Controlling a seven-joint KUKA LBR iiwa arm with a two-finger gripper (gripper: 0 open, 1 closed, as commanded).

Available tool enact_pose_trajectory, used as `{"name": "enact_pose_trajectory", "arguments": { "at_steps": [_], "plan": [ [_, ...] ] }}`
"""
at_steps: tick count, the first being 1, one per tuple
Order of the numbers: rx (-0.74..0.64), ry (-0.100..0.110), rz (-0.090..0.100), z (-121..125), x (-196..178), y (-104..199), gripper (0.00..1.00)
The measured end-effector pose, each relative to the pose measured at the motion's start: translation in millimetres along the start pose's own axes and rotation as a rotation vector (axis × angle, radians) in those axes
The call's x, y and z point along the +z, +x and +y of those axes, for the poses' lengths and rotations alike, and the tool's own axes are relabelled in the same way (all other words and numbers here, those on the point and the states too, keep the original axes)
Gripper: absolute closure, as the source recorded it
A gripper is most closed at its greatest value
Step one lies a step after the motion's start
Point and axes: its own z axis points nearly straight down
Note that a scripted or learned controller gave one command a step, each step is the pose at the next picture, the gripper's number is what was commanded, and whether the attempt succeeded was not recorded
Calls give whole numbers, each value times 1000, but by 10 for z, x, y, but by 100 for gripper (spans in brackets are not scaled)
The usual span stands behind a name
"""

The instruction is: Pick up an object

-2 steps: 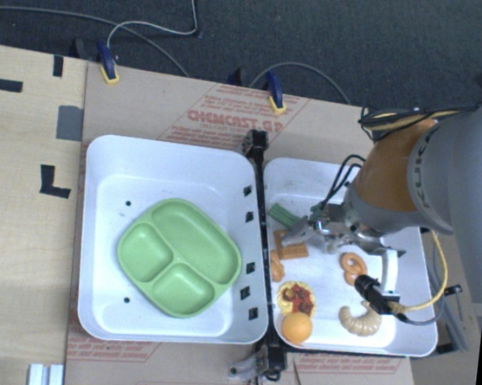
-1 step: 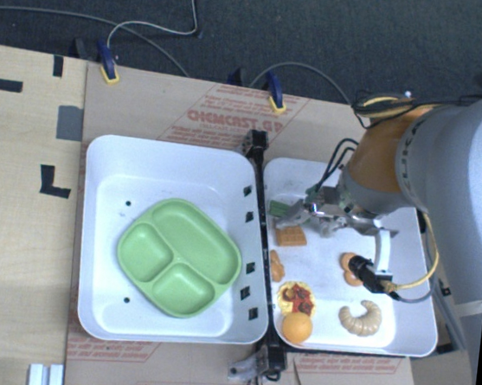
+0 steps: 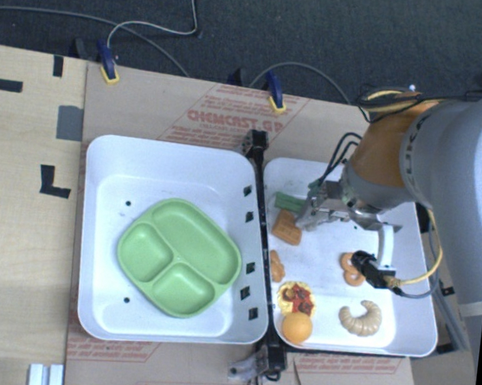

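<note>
The gripper (image 3: pixel 306 214) is low in the right bin (image 3: pixel 410 339), by its left wall; whether it is open or closed cannot be told. Just below it lies a tan bread-like block (image 3: pixel 286 229), its long axis running up-down, touching a green piece (image 3: pixel 289 202) above. Farther from the block are a small orange piece (image 3: pixel 276 265), a pizza slice (image 3: pixel 297 298), an orange (image 3: pixel 297 327), a croissant (image 3: pixel 361 319) and a pretzel-like piece (image 3: pixel 354 269). The left bin (image 3: pixel 104 170) holds a green divided plate (image 3: pixel 180 257).
</note>
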Motion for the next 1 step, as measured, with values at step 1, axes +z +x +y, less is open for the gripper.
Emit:
{"name": "enact_pose_trajectory", "arguments": {
  "at_steps": [1],
  "plan": [
    [0, 5, 1, -17, 25, 5, 0]
  ]
}}
